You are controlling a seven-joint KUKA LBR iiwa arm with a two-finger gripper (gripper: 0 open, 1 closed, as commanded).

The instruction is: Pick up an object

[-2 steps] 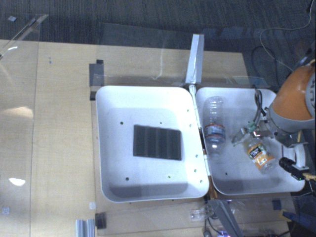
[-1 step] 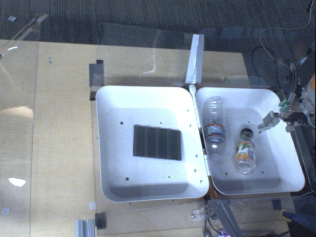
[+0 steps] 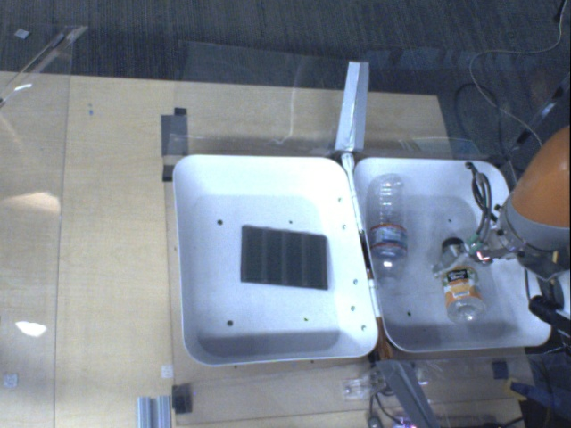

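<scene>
Gripper (image 3: 458, 251) over small bottle (image 3: 463, 290)

Arm (image 3: 544, 194) reaching in from right, pincer (image 3: 457, 250) low, wrist bent.

— What are you looking at on the counter (image 3: 107, 266)?

— You have a pale, matt wood-look top, with a clear glossy sheet catching glare at the left of the frame.

— And the bins?

— Your left bin (image 3: 201, 328) and right bin (image 3: 526, 328) look like smooth white plastic with a soft sheen. A dark, matt ribbed pad (image 3: 285, 258) lies in the left one.

— Inside the right bin?

— You see two clear plastic bottles: the larger bottle (image 3: 386, 221) is glossy and see-through with a paper-like label; the small bottle (image 3: 462, 292) has an orange label. The arm's band (image 3: 546, 190) at the right edge looks smooth, glossy orange.
</scene>
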